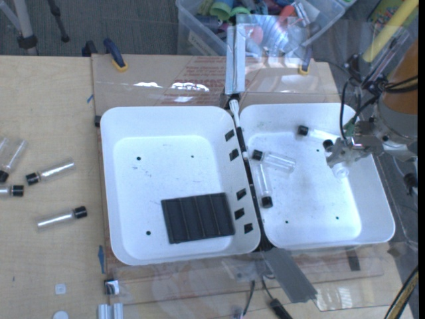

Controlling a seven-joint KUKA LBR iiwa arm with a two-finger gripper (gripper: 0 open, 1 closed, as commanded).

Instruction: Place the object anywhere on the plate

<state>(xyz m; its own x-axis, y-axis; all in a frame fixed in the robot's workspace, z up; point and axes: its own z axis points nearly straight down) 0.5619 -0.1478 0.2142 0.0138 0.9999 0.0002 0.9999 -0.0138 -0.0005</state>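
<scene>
A black ridged plate (198, 217) lies flat in the front part of the left bin (126, 128). The objects are clear vials with black caps in the right bin (372, 228): one (273, 160) near the divider, one (263, 186) lying lengthwise just below it, and one (312, 133) toward the back. My gripper (343, 153) hangs low over the right bin's right side, close to the back vial's clear end. A clear rounded piece (340, 171) shows just beneath the gripper; whether it is gripped is unclear.
Several loose vials (58, 216) lie on the wooden bench left of the bins. A clear tub of colourful toys (265, 5) stands behind them. Black clips (240, 195) line the divider between the bins. Cables hang beside the arm at the right.
</scene>
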